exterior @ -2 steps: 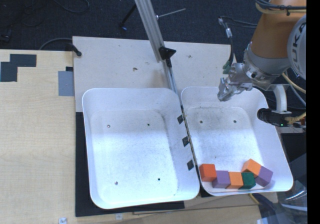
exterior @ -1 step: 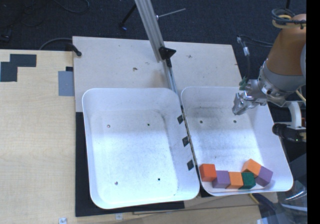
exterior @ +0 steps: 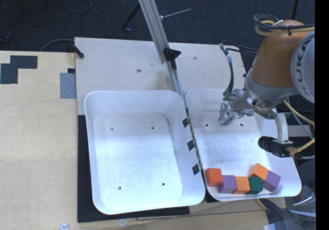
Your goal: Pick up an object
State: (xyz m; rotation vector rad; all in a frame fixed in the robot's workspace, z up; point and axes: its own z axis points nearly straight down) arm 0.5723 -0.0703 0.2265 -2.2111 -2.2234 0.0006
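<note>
Blocks, six of them, sit bunched at near edge of right bin (exterior: pixel 205 136): orange block (exterior: pixel 213 176), purple block (exterior: pixel 227 183), more to the right. Gripper (exterior: pixel 226 117) hovers above, well apart from them; claw state I cannot tell. Approach step, I judge: next it needs moving toward the cluster & descending.

Gripper (exterior: pixel 226 117) low, pointing down, arm bent above.
</note>
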